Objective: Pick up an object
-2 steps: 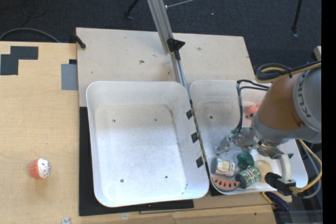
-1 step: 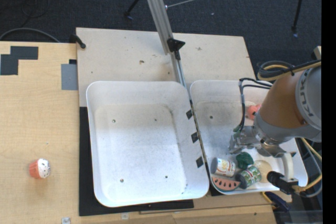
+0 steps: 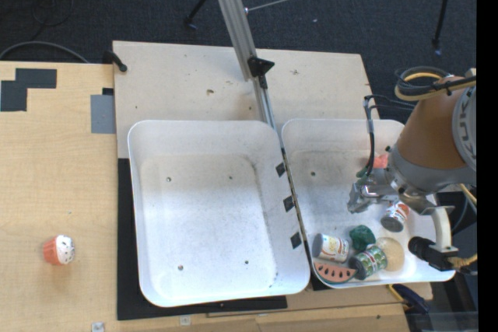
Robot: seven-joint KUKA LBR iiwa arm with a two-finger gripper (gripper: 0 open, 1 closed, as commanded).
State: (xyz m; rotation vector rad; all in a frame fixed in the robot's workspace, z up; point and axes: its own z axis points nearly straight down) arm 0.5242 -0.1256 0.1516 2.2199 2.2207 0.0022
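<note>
The right bin (image 3: 327, 152) holds a pile of small objects at its near right corner: a watermelon slice (image 3: 332, 273), a small jar with a yellow label (image 3: 333, 246), a dark green piece (image 3: 361, 235), a green can (image 3: 371, 260), a beige round piece (image 3: 393, 253) and a red-and-white item (image 3: 396, 215). My gripper (image 3: 362, 195) hangs over the right bin's middle right, just up and left of the pile. An orange bit (image 3: 380, 161) shows beside the wrist.
The left bin (image 3: 156, 159) lies beside the right one, with a slanted metal rail (image 3: 237, 19) running along the divide between them. A small red-and-white toy (image 3: 59, 250) sits on the wooden surface at the far left, outside the bins.
</note>
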